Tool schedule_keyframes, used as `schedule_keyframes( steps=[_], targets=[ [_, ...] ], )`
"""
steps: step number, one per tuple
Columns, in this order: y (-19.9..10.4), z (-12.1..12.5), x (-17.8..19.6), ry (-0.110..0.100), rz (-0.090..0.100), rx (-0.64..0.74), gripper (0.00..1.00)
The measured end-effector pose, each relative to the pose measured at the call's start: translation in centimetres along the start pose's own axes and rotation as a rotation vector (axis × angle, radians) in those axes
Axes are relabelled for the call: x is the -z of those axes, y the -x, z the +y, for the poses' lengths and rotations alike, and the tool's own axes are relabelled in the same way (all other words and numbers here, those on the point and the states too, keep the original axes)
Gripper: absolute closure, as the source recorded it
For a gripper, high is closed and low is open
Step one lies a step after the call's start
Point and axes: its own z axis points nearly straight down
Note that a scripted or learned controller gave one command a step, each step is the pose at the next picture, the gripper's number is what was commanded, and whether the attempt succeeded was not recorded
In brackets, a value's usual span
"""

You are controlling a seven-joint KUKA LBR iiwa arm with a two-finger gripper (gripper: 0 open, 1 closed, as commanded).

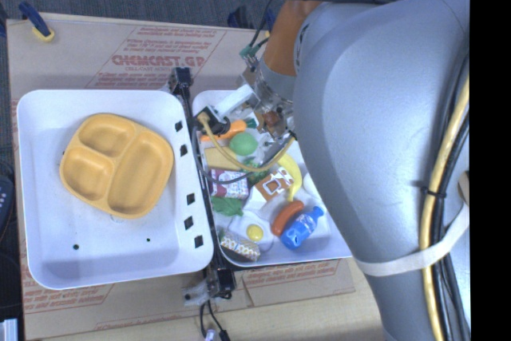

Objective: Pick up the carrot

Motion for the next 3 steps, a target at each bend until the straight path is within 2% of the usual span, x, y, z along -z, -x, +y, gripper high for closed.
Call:
schedule_keyframes(
  steps=[1, 2, 3],
  targets=[
    [0.7, 5.5, -7.1, -0.003, -0.003, -0.116, 0.0],
    [-3.1, -1.5, 0.1, -0.001, 0.001, -0.065, 0.0],
    [1.0, -2.0, 0.0, -0.001, -0.002, -0.182, 0.0]
  ],
)
